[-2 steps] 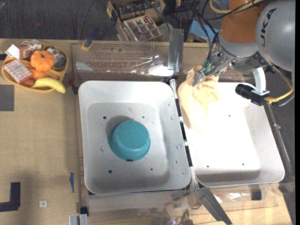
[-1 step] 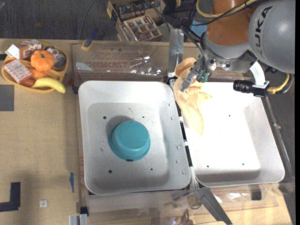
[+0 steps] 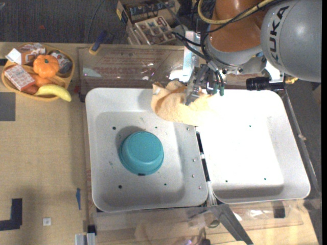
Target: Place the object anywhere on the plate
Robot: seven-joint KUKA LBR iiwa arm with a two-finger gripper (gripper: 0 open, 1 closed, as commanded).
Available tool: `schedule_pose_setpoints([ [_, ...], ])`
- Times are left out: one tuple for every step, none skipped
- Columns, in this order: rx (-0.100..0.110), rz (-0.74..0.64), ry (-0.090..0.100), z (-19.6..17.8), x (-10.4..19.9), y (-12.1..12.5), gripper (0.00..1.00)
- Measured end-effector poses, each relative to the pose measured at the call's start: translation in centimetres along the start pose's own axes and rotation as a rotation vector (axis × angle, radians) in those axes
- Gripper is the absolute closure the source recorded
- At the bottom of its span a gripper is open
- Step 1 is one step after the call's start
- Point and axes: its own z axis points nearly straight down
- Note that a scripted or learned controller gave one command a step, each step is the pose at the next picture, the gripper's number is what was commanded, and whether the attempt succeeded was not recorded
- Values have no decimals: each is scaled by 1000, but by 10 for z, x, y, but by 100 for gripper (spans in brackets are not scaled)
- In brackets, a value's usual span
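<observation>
Lighting: even, bright overhead light — both white bins (image 3: 245, 152) nearly washed out, detail faint. Shadows: soft, short, under the teal plate (image 3: 142, 152). Glare: clear panel (image 3: 127, 65) at far side. Blur: tan object (image 3: 176, 106) and gripper (image 3: 196, 92) smeared — corners softer.

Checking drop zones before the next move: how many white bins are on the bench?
2. The left bin holds the teal plate; the right bin sits beside it, under the gripper.

One fixed camera sits above the desk (image 3: 46, 162) and looks down at a slant. It is far enough to take in both white bins, the left bin (image 3: 102, 188) and the right bin (image 3: 255, 152), while the arm (image 3: 291, 29) enters from the right.
</observation>
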Motion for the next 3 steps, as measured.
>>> schedule_pose_setpoints([
  [-1,-268,-2,-1,17,44,100],
  [-1,-271,1,9,47,85,100],
  [-1,-271,-1,8,46,85,0],
])
